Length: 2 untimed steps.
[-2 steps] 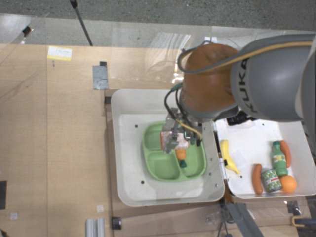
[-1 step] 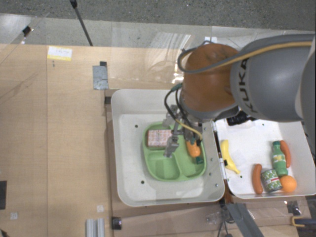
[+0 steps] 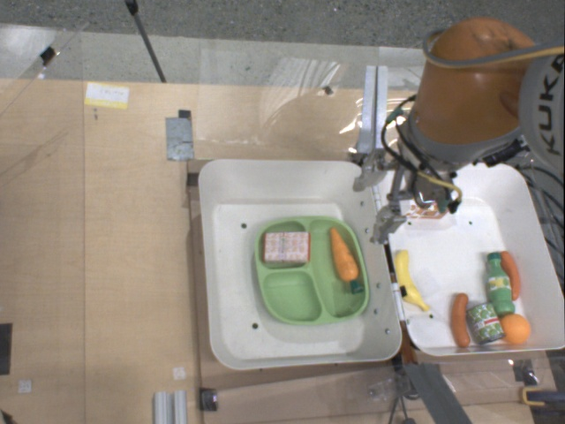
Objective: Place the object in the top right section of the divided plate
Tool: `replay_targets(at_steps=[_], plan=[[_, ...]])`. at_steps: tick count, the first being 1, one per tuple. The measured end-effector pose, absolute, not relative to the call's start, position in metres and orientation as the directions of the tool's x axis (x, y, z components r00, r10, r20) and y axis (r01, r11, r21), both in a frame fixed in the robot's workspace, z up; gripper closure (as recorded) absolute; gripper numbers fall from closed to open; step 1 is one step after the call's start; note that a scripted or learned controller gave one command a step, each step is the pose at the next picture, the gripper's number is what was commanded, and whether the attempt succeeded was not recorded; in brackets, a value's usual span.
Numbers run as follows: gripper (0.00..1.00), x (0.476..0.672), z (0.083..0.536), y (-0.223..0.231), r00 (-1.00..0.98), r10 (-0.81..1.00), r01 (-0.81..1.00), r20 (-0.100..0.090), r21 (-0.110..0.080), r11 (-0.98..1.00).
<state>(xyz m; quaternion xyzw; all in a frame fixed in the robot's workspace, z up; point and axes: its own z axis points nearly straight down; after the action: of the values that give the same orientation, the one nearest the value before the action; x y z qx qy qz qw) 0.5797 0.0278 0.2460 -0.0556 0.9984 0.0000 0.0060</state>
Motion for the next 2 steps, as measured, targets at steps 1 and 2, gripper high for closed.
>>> replay_targets(at_steps=[1,2], plan=[[1.00,0.5819,0.2595,0.0294,-0.994,-0.108,-0.108,-0.023,0.002,0.994],[0.00,0.5819,0.2594,0.0294,-0.994,-0.108,-0.108,-0.023,0.002,0.994]])
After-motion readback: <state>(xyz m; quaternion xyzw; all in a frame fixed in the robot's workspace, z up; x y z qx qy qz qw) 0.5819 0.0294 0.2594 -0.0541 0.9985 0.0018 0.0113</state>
